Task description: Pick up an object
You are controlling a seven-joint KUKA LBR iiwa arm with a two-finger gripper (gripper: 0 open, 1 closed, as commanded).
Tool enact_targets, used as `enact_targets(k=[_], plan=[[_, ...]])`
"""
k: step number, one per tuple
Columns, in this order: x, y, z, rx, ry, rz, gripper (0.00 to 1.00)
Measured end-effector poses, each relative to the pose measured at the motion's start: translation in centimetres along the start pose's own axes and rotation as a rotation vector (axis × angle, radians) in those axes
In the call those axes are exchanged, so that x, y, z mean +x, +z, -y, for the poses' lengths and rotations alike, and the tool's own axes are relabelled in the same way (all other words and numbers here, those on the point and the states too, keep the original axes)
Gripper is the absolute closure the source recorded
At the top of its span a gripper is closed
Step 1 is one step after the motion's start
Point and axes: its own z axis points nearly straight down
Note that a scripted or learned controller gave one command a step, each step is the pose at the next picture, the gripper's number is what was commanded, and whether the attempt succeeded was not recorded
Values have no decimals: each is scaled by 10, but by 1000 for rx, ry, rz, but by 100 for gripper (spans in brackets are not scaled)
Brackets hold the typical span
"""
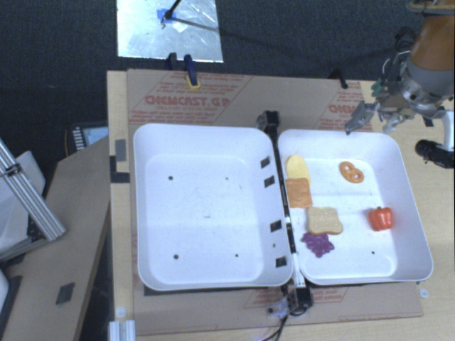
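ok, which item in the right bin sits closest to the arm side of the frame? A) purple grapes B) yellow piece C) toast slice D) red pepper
D: the red pepper lies nearest the right wall of the right bin, while the grapes, toast and yellow piece cluster by the divider.

My one camera sits fixed above the bench [213, 94], looking down aslant on both bins [206, 204], moderately near.
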Motion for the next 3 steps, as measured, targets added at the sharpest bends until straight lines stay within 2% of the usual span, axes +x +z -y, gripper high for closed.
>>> enact_targets(k=[1, 2, 3], plan=[[0, -12, -1, -4, -3, 1, 100], [-55, -69, 84, -2, 9, 3, 100], [-52, -172, 160, -5, 4, 2, 100]])
